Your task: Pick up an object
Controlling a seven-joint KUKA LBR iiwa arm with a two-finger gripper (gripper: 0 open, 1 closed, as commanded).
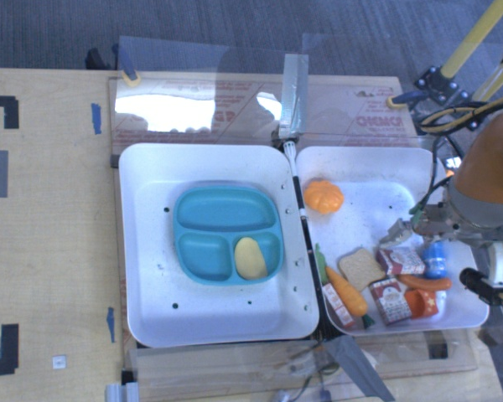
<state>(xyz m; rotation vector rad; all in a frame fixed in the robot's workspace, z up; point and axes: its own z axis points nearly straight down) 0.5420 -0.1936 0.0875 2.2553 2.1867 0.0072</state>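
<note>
The right bin (377,159) holds a heap of toy food. An orange fruit (323,197) lies near its left wall. A slice of bread (361,267) sits in the middle, with a carrot (349,292) lying slantwise below it. Red packets (391,301) and a small blue bottle (435,258) crowd the lower right corner. My gripper (400,232) hangs low over the right bin, just above and right of the bread and beside the upper red packet (401,260). I see nothing held in it.
The left bin (142,224) carries a blue divided plate (225,209) with a yellow potato-like piece (251,258) in its lower right compartment. A metal divider (292,99) stands behind the bins. The grey and orange arm (486,174) covers the right bin's right edge.
</note>
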